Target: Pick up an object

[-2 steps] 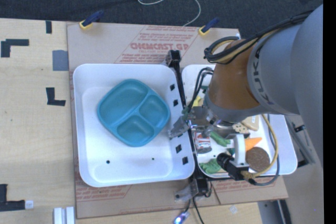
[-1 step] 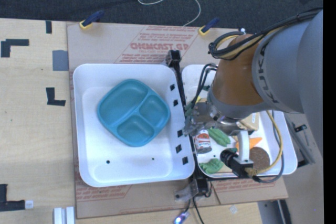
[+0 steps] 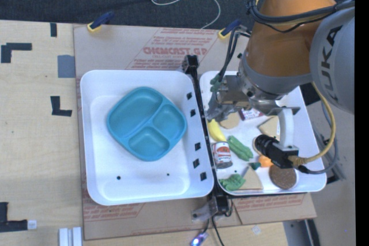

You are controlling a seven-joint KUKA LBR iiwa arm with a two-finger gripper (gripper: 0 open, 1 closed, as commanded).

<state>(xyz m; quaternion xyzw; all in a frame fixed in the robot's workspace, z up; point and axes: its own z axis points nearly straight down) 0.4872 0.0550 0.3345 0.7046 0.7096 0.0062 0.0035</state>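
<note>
My gripper (image 3: 229, 105) hangs low over the upper left part of the right bin (image 3: 308, 124), under the arm's grey wrist and orange band, which hide much of it. Just below it lie a yellow banana (image 3: 216, 131) and a tan round piece (image 3: 230, 122). Further toward the front are a green pea pod (image 3: 240, 147), a small can (image 3: 222, 155), an orange piece (image 3: 264, 162), a brown cookie (image 3: 283, 177) and a green leafy item (image 3: 232, 182). I see nothing held by the gripper.
The left bin (image 3: 98, 181) holds a blue divided plate (image 3: 147, 123). A black divider with clips (image 3: 199, 124) runs between the bins. A cable (image 3: 184, 0) lies on the cardboard behind them. The arm's bulk covers the right bin's far side.
</note>
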